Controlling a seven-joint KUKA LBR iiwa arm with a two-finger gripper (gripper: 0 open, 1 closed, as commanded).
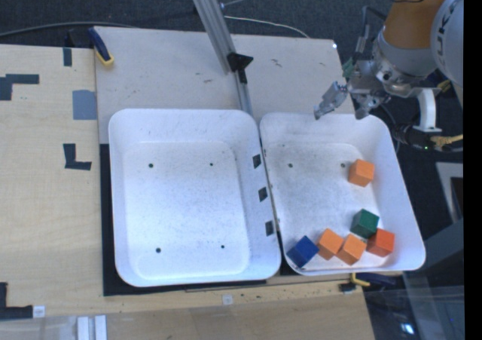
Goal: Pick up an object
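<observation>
My gripper (345, 102) hangs over the far edge of the right bin (331, 126), fingers spread apart with nothing between them. An orange cube (361, 173) lies alone in the right bin, below and slightly right of the gripper. Along that bin's near edge sit a blue cube (303, 250), two orange cubes (330, 242) (351, 249), a green cube (365, 222) and a red-orange cube (382, 242). The gripper touches none of them.
The left bin (184, 195) lies beside the right one, with black clips (262, 194) along the shared edge. A slanted metal rail (215, 26) rises behind the bins. A blue-and-yellow tool (101, 46) rests at the bench's far left.
</observation>
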